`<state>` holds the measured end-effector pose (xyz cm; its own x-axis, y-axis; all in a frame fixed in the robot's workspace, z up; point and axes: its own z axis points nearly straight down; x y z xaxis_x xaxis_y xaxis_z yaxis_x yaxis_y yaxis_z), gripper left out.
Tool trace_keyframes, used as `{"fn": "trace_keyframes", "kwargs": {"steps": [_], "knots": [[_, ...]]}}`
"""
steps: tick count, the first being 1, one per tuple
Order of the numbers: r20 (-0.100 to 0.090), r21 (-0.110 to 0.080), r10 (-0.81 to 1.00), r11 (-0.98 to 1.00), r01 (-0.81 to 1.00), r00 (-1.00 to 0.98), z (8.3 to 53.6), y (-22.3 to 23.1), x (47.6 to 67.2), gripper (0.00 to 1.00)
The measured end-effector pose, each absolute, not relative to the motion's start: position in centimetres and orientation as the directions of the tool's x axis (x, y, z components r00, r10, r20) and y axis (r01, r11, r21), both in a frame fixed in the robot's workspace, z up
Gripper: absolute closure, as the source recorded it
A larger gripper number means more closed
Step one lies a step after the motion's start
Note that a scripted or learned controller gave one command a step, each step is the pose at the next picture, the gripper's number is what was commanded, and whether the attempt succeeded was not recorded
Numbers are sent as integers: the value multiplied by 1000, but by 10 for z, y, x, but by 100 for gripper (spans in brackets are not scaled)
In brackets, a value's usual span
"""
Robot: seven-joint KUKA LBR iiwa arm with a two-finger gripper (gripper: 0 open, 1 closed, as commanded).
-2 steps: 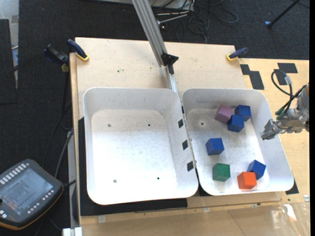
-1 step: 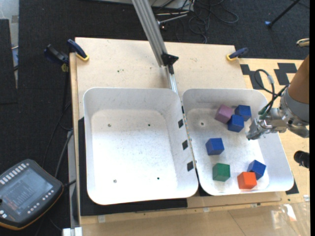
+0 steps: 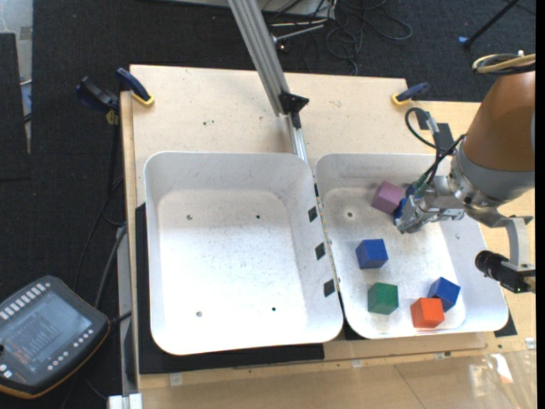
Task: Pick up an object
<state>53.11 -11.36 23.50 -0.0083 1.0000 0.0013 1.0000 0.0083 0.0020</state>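
A: Gripper (image 3: 407, 217) first. Fingers?

B: Cannot tell how far apart they are, or whether anything sits between them. It's low in the right bin (image 3: 477, 318), just right of the purple block (image 3: 388, 198), touching or nearly so. Arm (image 3: 502, 143) comes in from the right, orange band above grey wrist.

A: Purple block then. Which way is it pointing?

B: Light purple, cube-ish, so no clear long axis. It looks turned, corners skewed against the bin walls. Its right side is partly hidden by the gripper, so its exact tilt is unclear. Sits in the upper part of the right bin.

A: Others, all relative to the purple block?

B: Blue cube (image 3: 371, 253) below it, slightly left. Green cube (image 3: 383, 297) further below. Orange cube (image 3: 427, 312) below and right, with a second blue cube (image 3: 444, 291) touching its upper right. All four are well apart from the purple one.

A: Left bin (image 3: 170, 177)?

B: To the left of the purple block, across the shared rim. White, speckled floor.
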Motion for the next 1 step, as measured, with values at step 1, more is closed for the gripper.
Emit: {"fn": "trace_keyframes", "kwargs": {"steps": [1], "knots": [[2, 0, 1000, 8, 1000, -8, 238, -59, 525, 100]]}}
